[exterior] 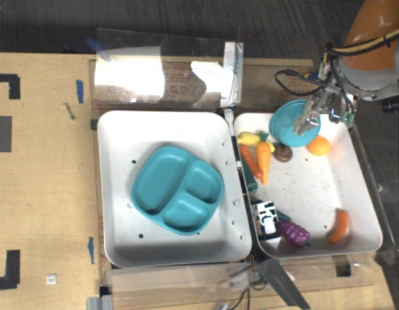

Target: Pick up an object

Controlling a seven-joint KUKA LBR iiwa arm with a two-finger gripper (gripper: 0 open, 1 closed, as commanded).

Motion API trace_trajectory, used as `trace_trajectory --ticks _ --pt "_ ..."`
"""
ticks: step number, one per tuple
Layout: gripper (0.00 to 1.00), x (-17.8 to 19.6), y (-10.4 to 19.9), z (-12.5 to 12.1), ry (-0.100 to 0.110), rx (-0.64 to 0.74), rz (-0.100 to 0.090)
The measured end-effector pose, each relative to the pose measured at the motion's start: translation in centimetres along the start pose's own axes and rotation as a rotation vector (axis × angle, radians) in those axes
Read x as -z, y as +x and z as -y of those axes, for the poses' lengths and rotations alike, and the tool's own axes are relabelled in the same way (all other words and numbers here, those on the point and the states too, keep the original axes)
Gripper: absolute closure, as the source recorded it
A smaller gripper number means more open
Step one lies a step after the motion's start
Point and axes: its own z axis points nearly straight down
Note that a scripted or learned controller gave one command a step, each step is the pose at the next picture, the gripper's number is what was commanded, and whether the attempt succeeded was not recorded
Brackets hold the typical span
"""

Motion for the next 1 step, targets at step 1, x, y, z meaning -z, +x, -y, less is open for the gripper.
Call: trace_trajectory --ticks 1 --pt "1.00 -12.61 0.49 -0.53 -0.001 0.551 -0.024"
